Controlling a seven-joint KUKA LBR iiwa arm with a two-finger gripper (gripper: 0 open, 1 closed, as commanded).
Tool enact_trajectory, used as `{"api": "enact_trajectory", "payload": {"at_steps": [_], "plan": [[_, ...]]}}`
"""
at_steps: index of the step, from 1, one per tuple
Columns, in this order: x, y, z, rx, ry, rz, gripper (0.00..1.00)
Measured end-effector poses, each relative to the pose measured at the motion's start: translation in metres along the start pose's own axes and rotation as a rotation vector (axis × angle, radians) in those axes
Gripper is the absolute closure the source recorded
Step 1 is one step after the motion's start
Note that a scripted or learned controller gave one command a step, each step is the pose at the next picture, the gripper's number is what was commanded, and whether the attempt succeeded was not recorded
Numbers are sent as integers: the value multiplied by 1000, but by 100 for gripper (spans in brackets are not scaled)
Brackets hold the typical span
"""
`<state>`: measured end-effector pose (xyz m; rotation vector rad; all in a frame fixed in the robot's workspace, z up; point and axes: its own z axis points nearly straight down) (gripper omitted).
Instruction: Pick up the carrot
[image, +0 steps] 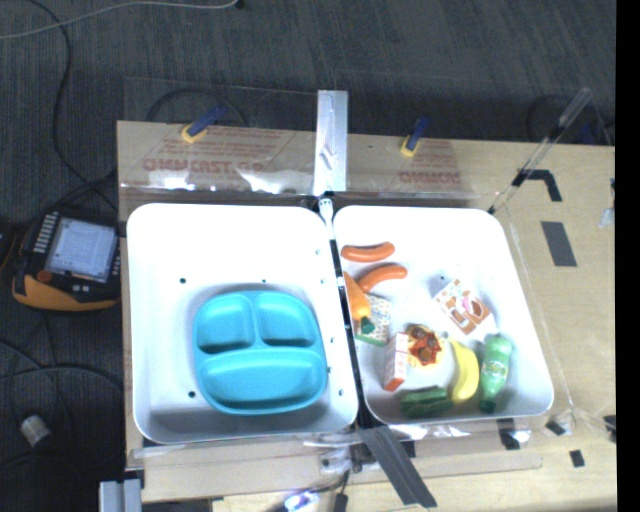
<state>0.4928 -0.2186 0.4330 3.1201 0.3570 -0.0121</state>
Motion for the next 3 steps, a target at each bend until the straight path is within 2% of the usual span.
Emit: {"api": "enact_trajectory", "payload": {"at_steps": [1,2,3], "plan": [[10,-26,211,4,0,13,0],[3,-37,45,0,1,27,0],[4,-37,37,0,-8,26,100]]}}
